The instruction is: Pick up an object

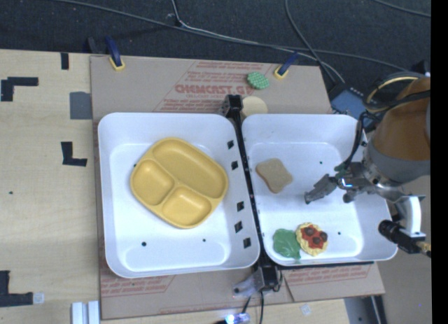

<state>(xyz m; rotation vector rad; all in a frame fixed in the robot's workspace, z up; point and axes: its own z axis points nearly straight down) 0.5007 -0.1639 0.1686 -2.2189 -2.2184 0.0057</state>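
So far nothing has been lifted. The slice of bread (274,174) lies flat in the right bin (301,128), mid-frame, while the small pizza (312,238) and the green leaf (285,243) touch each other near that bin's lower edge. The yellow tray (179,182) fills the left bin (112,196). The gripper (313,194) hangs right of the bread, apart from it, holding nothing; I cannot tell how wide it stands.

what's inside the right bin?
The right bin holds a tan bread slice, a green leaf touching a small pizza, and the gripper above its floor. The floor under these is covered.
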